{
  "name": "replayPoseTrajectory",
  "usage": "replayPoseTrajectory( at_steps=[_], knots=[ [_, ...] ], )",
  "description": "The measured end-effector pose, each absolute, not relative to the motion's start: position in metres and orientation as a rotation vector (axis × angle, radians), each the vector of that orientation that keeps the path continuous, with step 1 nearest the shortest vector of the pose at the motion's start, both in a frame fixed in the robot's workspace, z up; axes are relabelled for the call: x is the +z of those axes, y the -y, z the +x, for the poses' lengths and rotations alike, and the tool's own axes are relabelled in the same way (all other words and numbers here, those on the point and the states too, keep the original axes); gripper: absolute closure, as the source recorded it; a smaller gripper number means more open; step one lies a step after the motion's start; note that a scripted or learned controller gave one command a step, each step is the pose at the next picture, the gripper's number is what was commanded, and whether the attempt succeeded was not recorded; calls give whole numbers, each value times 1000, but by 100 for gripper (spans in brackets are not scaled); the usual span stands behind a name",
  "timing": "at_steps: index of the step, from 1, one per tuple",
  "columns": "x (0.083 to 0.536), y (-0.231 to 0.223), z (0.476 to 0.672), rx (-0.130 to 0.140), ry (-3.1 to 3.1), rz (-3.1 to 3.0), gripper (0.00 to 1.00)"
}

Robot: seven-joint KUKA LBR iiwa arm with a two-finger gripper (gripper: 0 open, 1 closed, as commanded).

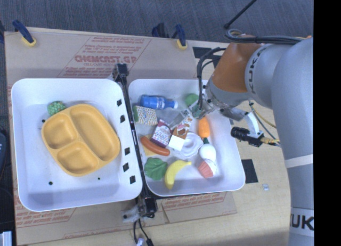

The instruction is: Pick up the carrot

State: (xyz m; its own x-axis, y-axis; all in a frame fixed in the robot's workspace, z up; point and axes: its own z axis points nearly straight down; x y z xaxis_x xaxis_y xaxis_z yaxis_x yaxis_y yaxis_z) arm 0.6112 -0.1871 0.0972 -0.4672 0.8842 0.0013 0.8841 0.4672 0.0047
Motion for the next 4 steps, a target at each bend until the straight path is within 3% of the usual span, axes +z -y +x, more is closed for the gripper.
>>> replayPoseTrajectory(
  at_steps=[1,2,3,4],
  knots=[
    [94,200,574,1,-2606,1751,0],
    [103,200,574,0,-2611,1747,100],
    [231,197,598,-2,-2448,1968,100],
    [114,198,565,10,-2568,1783,100]
  ],
)
